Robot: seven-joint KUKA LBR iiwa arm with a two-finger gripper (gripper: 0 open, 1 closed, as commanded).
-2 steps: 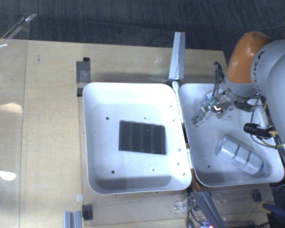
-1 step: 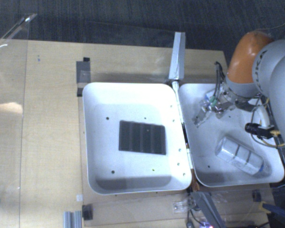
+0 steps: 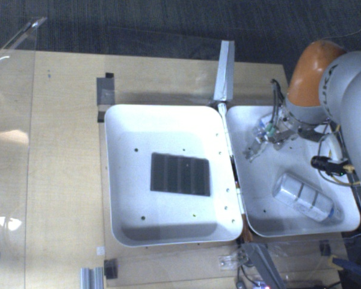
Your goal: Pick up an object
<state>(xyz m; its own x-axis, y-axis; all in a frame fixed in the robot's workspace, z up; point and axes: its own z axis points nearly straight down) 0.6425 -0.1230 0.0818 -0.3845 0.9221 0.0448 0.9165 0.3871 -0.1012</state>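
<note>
Camera view: gripper (image 3: 257, 144) above right bin (image 3: 259, 215), its opening and hold unclear, bottle (image 3: 304, 196) apart

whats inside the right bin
A clear plastic bottle lies on its side in the right bin, and the gripper is over the bin's far part. The arm covers the bin's right edge.

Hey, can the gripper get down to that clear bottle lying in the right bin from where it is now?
Probably yes. The clear bottle lies alone on the right bin's floor, with nothing over it, and the gripper hangs in the same bin just beyond it.
</note>
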